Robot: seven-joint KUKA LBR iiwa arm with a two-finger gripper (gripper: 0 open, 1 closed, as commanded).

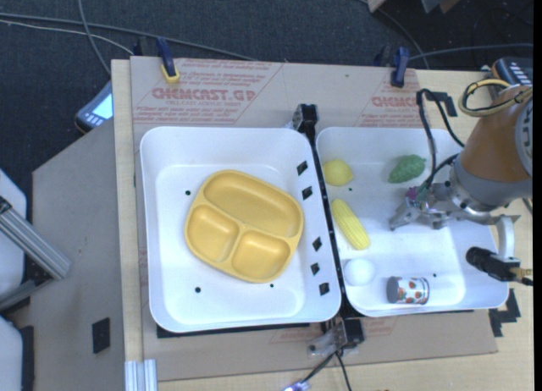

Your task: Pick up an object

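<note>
Yellow corn (pixel 349 223) lay in the right bin (pixel 474 294), its long axis running away from the camera, well left of the gripper (pixel 412 214). Nothing sat between the gripper's spread fingers. A green lump (pixel 407 167) lay nearer, just behind them.

Two bins are sitting side by side on the counter (pixel 127 212). The left bin (pixel 161 279) is holding a divided plate (pixel 244 225) at its middle. In the right bin (pixel 474 296), a lemon (pixel 338 173) is lying near the far left corner, a corn cob (pixel 349 223) just before it, a ball (pixel 358 272) nearer still, a can (pixel 408 290) lying along the near edge, and a leafy vegetable (pixel 407 168) lying toward the far edge.
</note>
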